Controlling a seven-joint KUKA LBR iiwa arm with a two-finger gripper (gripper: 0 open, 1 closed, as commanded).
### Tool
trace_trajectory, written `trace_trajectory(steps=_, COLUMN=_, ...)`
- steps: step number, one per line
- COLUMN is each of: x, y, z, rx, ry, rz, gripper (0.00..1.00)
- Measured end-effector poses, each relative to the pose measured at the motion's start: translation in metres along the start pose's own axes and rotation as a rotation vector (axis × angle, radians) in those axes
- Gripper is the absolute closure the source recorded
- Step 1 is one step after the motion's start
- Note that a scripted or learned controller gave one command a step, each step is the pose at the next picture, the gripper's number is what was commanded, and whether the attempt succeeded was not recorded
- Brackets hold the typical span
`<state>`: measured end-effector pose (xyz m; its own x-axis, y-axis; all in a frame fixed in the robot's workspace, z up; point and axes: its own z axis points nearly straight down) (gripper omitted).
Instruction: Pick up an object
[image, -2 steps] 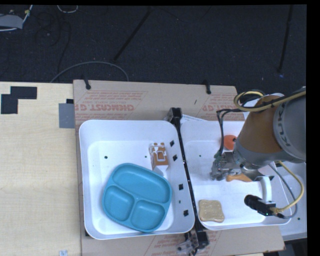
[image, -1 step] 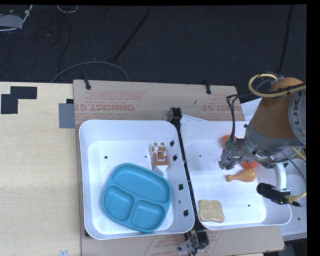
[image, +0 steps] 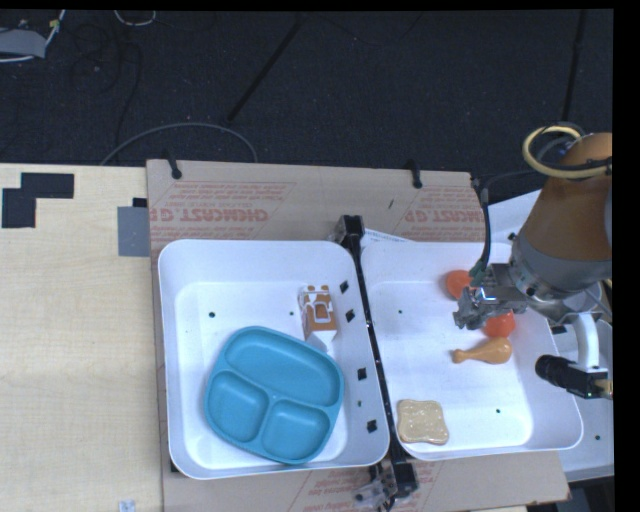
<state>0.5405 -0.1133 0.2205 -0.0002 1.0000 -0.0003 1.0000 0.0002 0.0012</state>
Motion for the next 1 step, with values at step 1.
trace_trajectory(steps=1, x=-0.0010, y=0.0005, z=-0.0249, rx=0.001, ry=0.000, rz=0.000, gripper=1.00)
